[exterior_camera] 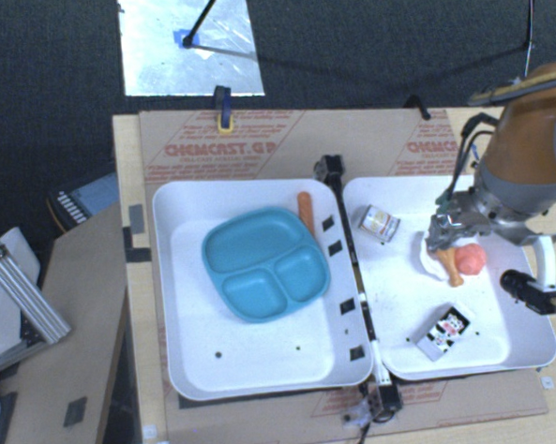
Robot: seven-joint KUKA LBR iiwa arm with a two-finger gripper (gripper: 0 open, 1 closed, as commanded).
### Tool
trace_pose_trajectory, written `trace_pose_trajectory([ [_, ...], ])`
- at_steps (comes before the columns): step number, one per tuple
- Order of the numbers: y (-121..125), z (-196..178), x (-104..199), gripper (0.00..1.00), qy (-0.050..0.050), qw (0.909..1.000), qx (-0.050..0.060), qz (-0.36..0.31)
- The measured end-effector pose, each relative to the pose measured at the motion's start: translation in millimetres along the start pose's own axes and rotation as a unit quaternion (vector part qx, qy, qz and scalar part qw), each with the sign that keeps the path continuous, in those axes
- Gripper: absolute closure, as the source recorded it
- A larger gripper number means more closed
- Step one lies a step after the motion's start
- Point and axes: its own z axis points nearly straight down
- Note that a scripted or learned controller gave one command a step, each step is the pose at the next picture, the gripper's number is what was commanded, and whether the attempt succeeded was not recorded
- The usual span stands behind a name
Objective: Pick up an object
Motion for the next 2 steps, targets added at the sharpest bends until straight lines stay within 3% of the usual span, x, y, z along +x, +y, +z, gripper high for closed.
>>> trace_pose_trajectory([
  [1,2,-33,0,1.00,0.000,1.0000,0.002,0.000],
  [2,12,-21,47,1.00,0.001,1.0000,0.003,-0.003],
])
